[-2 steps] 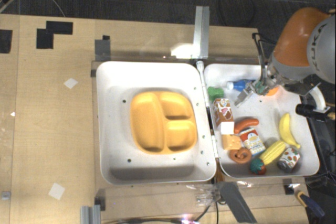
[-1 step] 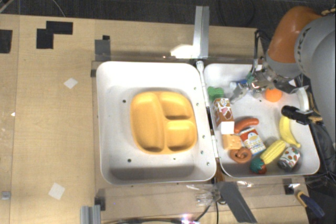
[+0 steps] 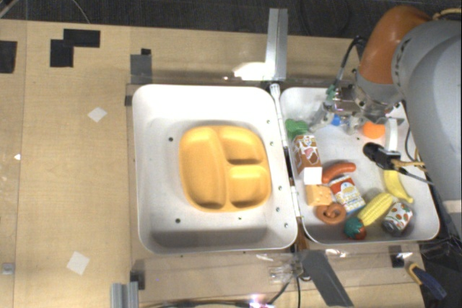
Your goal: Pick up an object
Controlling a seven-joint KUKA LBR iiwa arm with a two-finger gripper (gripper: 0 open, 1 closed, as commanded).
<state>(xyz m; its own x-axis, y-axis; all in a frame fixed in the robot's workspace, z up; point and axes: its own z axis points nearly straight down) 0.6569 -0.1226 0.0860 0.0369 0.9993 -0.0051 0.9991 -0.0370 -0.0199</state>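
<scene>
Right now, from my remote seat, I see the left bin (image 3: 148, 155) on the bench (image 3: 65, 177) holding a yellow divided tray (image 3: 222, 166) near its middle. Next over, the right bin (image 3: 426, 223) carries the cluttered objects: a brown carton (image 3: 307, 151), a red sausage (image 3: 338, 171), a doughnut (image 3: 332, 213), a corn cob (image 3: 375, 208), a banana (image 3: 398, 186) and a small can (image 3: 398, 218). At that bin's far edge sits the end effector (image 3: 345, 112), low over the clutter; I cannot tell how it is set
</scene>
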